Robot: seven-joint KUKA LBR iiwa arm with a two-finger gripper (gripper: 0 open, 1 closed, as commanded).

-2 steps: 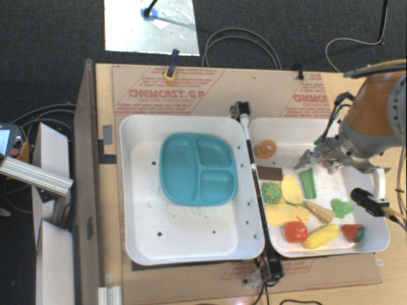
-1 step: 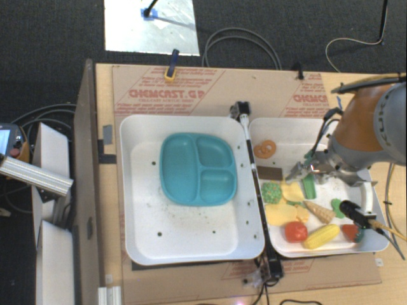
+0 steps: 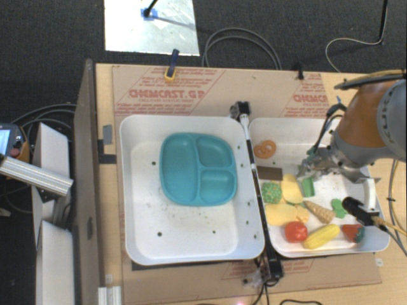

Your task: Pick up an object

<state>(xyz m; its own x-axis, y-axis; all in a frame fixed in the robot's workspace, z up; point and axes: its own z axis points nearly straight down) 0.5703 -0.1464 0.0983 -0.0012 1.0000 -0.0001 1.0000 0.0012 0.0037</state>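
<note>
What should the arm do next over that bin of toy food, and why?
Probably lower a little straight down. The gripper hangs in the right bin just above a small green piece, with nothing visibly held, so a short descent would likely bring that piece within reach.

A teal divided plate (image 3: 197, 169) lies in the left white bin (image 3: 137, 234). Behind the bench, a silvery sheet (image 3: 152, 18) covers dark carpet (image 3: 44, 37)

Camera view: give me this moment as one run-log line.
arm: over right bin | gripper: low above toy food | nearest: green piece | left bin: teal tray
</note>
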